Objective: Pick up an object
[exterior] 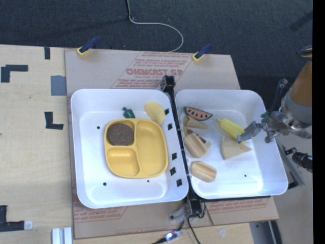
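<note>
The right bin holds a watermelon slice, a yellow bottle-shaped piece, a pale cheese wedge, a tan bread roll, a bun and a small pale piece. My gripper reaches in over the bin's right wall, low, with its tip just right of the yellow piece and above the upper corner of the cheese wedge. I see nothing held in it.
In the left bin lies a yellow divided plate with a brown patty in one compartment. A pale yellow fruit and a small green piece lie behind it. Black clips join the bins' shared walls.
</note>
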Controlling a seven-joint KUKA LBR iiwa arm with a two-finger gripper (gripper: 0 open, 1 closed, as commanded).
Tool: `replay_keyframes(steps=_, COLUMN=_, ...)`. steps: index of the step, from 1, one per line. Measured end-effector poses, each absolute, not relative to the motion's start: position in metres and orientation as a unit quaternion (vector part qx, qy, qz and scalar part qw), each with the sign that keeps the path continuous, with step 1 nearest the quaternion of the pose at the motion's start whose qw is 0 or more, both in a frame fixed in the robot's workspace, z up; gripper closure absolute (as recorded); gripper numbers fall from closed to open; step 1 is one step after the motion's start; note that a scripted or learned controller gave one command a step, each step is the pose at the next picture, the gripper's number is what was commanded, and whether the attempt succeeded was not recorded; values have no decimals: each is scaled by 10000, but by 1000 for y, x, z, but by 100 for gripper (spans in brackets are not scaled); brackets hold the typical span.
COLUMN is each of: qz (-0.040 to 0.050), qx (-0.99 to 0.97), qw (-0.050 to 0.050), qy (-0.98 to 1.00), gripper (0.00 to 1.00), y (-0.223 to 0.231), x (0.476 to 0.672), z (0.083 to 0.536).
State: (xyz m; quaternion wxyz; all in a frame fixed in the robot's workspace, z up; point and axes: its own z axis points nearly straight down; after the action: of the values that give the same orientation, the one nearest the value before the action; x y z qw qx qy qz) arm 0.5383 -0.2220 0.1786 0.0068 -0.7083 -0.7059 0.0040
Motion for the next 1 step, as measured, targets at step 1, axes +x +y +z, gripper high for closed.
replay_keyframes(steps=1, qz=5, qx=-7067, qw=8, qy=-7075, gripper=0, y=-222, x=542, z=186)
